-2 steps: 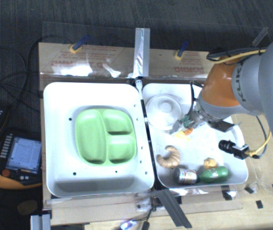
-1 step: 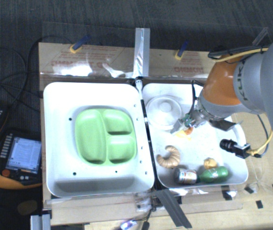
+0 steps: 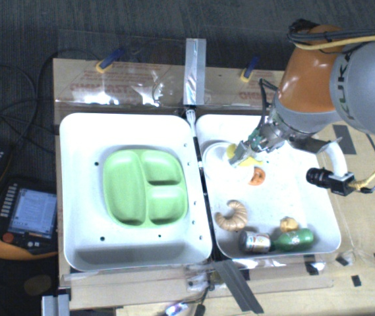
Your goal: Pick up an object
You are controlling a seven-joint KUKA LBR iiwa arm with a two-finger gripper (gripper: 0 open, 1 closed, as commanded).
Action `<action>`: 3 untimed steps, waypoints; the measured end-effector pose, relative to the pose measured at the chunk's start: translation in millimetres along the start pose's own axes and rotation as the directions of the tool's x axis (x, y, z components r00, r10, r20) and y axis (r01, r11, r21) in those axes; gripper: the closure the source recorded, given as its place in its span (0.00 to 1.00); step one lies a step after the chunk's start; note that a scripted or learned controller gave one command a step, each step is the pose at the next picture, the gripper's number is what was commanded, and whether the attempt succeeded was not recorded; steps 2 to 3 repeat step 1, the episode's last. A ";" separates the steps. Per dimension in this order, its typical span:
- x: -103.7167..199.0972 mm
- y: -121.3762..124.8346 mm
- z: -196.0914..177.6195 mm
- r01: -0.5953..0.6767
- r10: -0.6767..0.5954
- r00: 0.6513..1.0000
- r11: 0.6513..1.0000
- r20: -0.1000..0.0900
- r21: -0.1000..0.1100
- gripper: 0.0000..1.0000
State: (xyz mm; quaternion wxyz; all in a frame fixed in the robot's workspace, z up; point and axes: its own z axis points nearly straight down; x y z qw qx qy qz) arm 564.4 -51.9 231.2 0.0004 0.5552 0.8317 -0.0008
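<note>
The arm (image 3: 325,84) comes in from the upper right of the frame, grey with its orange band bulging above the wrist, and bends down over the right bin (image 3: 319,206). Its gripper (image 3: 245,153) sits low at that bin's upper left, just beside the divide between the two bins. Whether the jaws are spread or pressed together cannot be told — they are small and blurred against the white floor. Something yellow (image 3: 232,151) shows right at the tip, touching or just under it; it cannot be said to be held.

Just below and right of the tip lies a small orange piece (image 3: 258,176), apart from the rest. Along the bin's lower edge sit four more things: a tan croissant (image 3: 232,215) (curled, toward the lower left), a metal can (image 3: 257,242) on its side just below it, a green bottle (image 3: 293,239) lying touching the can's right end, and a small brown-and-yellow lump (image 3: 288,225) resting against the bottle's top.

The left bin (image 3: 82,176) holds a green tray (image 3: 145,186) with divided compartments, lying flat in the middle.

A black cylinder (image 3: 328,178) hangs off the arm over the right bin's right rim. At the far left of the frame, off the worktop (image 3: 75,78), lies a pendant (image 3: 26,216) with a lit screen.
</note>
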 end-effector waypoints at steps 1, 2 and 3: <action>34.2 16.4 -27.4 -0.150 0.150 0.989 0.989 0.001 0.000 1.00; 34.2 16.4 -27.4 -0.150 0.150 0.989 0.989 0.001 0.000 1.00; 34.2 16.4 -27.4 -0.150 0.150 0.989 0.989 0.001 0.000 1.00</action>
